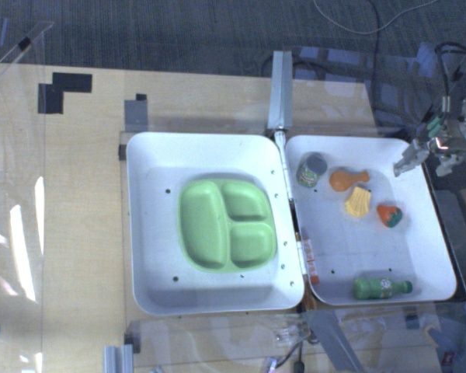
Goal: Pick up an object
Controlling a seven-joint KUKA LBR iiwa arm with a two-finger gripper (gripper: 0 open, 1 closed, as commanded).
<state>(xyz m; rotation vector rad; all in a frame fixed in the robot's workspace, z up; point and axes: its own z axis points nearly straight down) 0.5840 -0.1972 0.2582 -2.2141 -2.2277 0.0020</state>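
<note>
Gripper (413, 160) seen at right edge of view: small, pale grey metallic body. One light grey finger (409, 162) made out, slender, tapered to blunt tip; second finger not distinguished. Small bright highlight noted on upper body, near-white with reddish tinge. Dark thin cables observed above and behind, looped along wrist area. Faint green-and-white speck seen on fitting just above finger; too blurred to identify. Screws, markings not resolved at this size. Rest of arm cut off by frame edge.
</note>
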